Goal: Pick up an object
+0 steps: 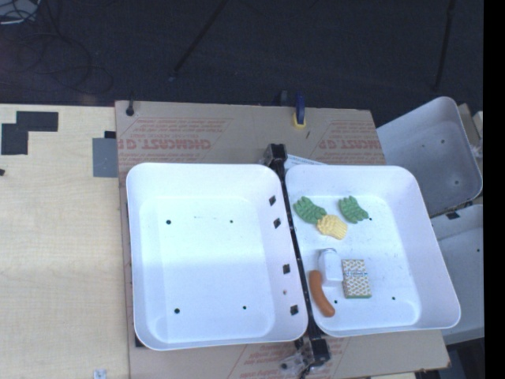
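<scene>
The right bin (410,212) holds several small objects. Two green leafy pieces (309,208) (353,208) lie near its back. A yellow piece (332,227) sits between and just in front of them. Nearer the front, a small white block (330,264) touches the upper end of an orange sausage-shaped piece (321,293). A tan and green checkered block (357,279) lies right beside the white block.
The left bin (158,212) adjoins the right one along a seam with black clips (286,268). Both rest on a cardboard sheet (197,136). A blue and yellow clamp (300,114) stands at the back edge. A grey-white panel (430,144) leans at the right.
</scene>
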{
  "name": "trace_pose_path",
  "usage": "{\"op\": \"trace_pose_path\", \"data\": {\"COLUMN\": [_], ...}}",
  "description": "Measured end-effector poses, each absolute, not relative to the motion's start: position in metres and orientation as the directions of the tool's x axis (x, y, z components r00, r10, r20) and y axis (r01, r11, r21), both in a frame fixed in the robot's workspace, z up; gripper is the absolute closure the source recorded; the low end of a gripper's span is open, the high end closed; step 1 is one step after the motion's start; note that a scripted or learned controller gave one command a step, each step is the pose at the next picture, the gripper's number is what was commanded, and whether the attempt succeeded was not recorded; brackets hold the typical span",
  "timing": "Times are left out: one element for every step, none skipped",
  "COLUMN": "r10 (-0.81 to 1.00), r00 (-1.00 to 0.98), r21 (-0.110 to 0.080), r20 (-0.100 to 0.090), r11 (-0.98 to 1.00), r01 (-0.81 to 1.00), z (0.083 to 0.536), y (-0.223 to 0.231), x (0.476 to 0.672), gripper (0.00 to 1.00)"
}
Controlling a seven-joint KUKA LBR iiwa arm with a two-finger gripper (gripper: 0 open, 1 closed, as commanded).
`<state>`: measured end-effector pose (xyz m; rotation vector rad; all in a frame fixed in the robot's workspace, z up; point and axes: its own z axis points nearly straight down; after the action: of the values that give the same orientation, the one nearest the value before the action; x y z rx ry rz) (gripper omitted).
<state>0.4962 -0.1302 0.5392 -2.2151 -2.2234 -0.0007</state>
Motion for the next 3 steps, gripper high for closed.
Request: {"op": "trace_pose_path", "data": {"r10": [1.000, 1.000, 1.000], "r00": [-0.007, -0.006, -0.007], "r21": [-0.003, -0.003, -0.004], "r20": [0.001, 0.001, 0.001], "r11": [0.007, 0.006, 0.007], "r01": [1.000, 1.000, 1.000], "z": [0.538, 0.537, 0.537], "y": [-0.067, -0.020, 0.041], "x": [0.475, 0.487, 0.476], "gripper": [1.00, 1.00, 1.00]}}
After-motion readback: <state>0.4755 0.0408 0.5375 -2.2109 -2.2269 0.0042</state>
